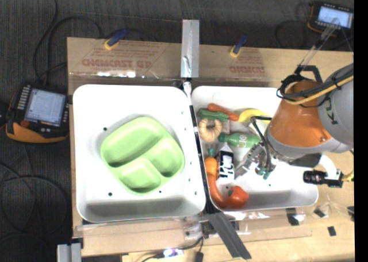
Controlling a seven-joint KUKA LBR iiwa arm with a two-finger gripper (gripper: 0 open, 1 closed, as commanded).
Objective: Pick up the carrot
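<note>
Hovering low in the right bin (299, 195), gripper (257, 163) near the carrot (218, 109) at the back edge. Fingers: state impossible to tell. Risk of snagging the banana (251, 115) or green bottle (241, 139) crowding alongside.

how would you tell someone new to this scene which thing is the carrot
Start at the right white bin, the one the gripper hangs over, and go to its near-left corner, by the wall shared with the other bin. The carrot lies there, long, orange and curved, its lower end reddish. A black and white item overlaps it; the smaller orange piece lies at the far side.
</note>
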